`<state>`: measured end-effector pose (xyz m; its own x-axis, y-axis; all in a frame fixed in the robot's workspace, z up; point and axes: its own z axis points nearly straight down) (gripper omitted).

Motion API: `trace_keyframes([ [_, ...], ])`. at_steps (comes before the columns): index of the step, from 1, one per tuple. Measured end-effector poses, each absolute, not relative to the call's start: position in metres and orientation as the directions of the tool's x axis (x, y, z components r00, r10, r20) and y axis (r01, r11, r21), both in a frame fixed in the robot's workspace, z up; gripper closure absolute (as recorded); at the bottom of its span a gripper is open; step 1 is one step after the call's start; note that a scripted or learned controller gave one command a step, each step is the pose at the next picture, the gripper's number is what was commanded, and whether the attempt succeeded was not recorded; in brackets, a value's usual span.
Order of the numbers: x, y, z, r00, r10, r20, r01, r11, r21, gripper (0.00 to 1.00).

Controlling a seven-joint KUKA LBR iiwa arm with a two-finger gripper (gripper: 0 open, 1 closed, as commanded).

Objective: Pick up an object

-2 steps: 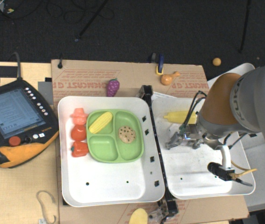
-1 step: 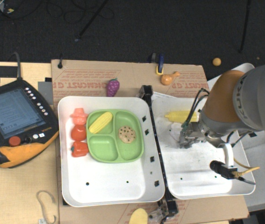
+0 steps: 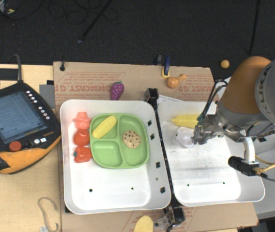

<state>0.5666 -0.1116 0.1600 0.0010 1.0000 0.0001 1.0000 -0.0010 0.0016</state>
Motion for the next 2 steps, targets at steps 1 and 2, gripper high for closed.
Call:
trace_keyframes([
  [1,0.5674,-0.1176,0.2222,0.001,1.000,0.000,1.000,-0.001,0.003,1.00],
  [2,0.5673,-0.1187,0.2274,0.001,1.000,0.001,1.000,-0.001,-0.001,1.00],
])
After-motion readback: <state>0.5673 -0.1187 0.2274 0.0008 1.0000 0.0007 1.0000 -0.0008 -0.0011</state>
